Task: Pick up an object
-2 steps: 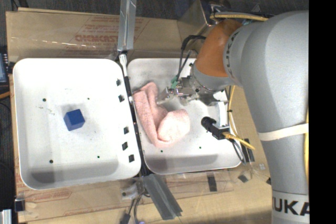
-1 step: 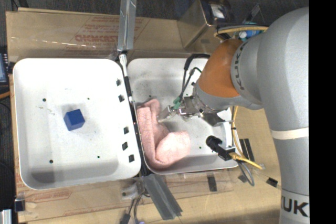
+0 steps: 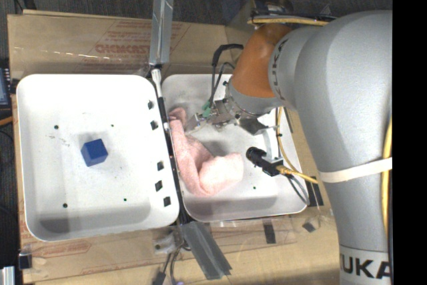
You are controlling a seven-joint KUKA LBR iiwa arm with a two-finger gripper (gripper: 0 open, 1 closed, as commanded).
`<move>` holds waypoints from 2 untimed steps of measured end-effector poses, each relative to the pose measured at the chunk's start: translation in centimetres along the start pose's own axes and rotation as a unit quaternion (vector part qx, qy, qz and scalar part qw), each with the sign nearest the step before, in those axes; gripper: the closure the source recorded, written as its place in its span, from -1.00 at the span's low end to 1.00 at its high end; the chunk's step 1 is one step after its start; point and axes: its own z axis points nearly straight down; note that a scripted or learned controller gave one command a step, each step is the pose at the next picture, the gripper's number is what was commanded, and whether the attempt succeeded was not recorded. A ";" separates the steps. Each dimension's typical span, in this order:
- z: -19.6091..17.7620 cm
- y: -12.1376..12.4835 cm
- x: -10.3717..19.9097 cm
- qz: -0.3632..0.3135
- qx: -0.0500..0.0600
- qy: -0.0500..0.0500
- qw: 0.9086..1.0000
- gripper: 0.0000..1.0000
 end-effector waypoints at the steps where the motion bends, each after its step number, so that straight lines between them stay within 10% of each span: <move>1: 0.1 -3.5 1.6 -0.016 0.001 0.000 1.000 -1.00; 2: 0.1 -11.3 2.4 -0.159 0.000 0.000 0.987 -1.00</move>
